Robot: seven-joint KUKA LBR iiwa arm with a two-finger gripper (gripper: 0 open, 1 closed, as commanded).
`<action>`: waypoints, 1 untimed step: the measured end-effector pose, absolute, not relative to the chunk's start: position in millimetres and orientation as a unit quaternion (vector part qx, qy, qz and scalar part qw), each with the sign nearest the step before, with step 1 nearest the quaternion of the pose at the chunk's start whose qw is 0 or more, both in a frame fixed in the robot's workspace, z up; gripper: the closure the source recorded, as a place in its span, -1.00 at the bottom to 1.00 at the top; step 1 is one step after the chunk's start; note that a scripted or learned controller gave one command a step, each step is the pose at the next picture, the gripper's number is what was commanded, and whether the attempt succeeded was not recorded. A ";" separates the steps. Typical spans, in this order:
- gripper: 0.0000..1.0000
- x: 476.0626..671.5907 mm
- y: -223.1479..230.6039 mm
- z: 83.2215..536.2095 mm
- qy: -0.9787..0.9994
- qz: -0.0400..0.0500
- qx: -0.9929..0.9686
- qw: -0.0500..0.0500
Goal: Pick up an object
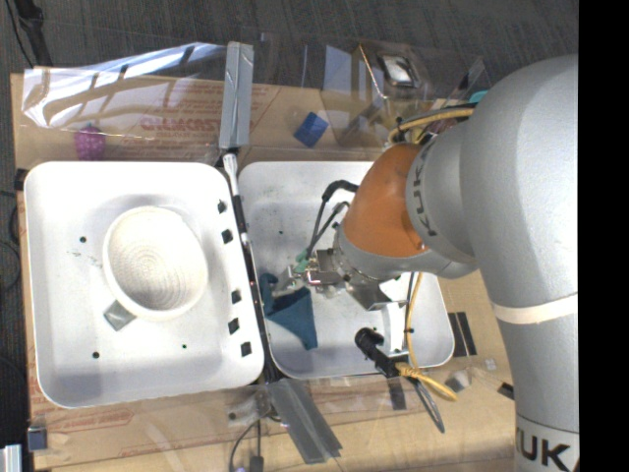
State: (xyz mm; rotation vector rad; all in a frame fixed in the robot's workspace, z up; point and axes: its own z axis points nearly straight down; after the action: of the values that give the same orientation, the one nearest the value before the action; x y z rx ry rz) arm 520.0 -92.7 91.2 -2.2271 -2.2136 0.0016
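The arm [462,205] comes in from the right and bends down into the right bin [285,190]. Its tool [307,271] is low inside this bin, close to the bin's left wall. Whether the tool is released or clenched I cannot tell, because the wrist and the cables [329,209] cover this part.

Directly below and a little left of the tool lies a dark blue cloth [293,315] on the bin floor. Its upper edge reaches up to the tool, but the view does not show if the two touch, or if the cloth is grasped.

Far to the left of the tool, in the left bin [59,362], there is a white bowl [157,259], with a small grey piece [118,315] at its lower left edge.

Above the tool, outside the bins, a small blue block [312,128] stands on the surface [147,116]. A purple thing [89,144] is much farther to the left on the same surface.
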 end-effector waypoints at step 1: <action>1.00 520.5 -92.2 100.7 -0.708 0.001 -0.707 0.001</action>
State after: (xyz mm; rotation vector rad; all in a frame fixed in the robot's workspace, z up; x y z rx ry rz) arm 520.5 -92.2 100.7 -2.2192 -2.2222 0.0030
